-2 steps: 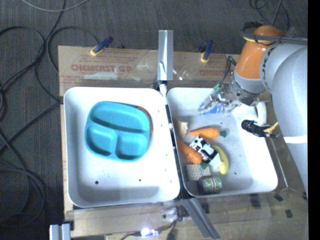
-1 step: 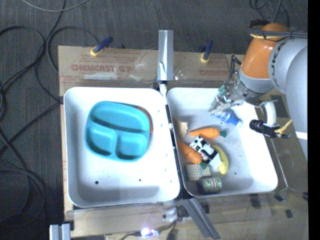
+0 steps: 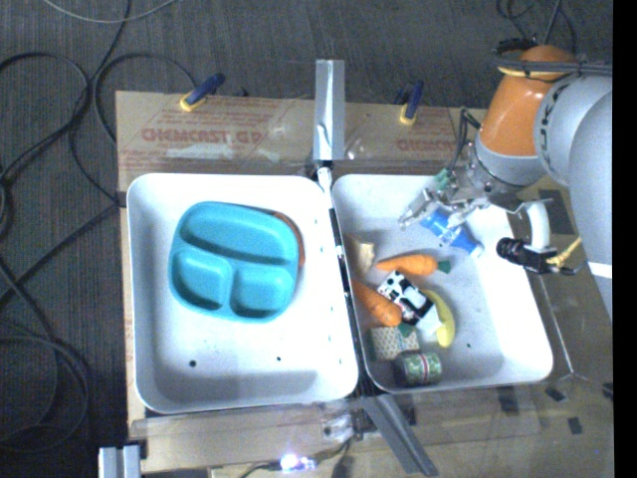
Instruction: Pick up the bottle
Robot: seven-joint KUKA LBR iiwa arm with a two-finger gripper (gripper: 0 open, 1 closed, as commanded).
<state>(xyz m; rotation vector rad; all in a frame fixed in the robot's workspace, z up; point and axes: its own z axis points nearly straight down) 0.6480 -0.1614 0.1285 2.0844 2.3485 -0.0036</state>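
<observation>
The surface (image 3: 139,157) carries two shallow white bins side by side, with a board taped across its far edge and two blue-and-yellow clamps (image 3: 202,91) fixed there. The left bin (image 3: 149,366) holds a blue sectioned tray (image 3: 237,259), lying slightly toward the far left of its floor. The right bin (image 3: 518,347) holds the remaining items. The arm (image 3: 557,118) enters from the right, grey with the orange band above the wrist, and its gripper (image 3: 443,205) sits low over the far part of the right bin. The bottle (image 3: 450,227) — clear with a blue label and a white cap end — lies directly under the gripper, tilted toward the near right; the fingers appear spread on either side of its upper end, though whether they actually clamp it cannot be told from this angle. Just beside the bottle, toward the near side, lies a carrot (image 3: 410,263) with a green tip. A second carrot (image 3: 378,305) lies nearer the bin's left wall, touching a black-and-white toy (image 3: 404,293). A yellow banana (image 3: 442,323) curves beside that toy. Two small cans (image 3: 419,367) rest at the near edge — one patterned, one green-banded.
</observation>
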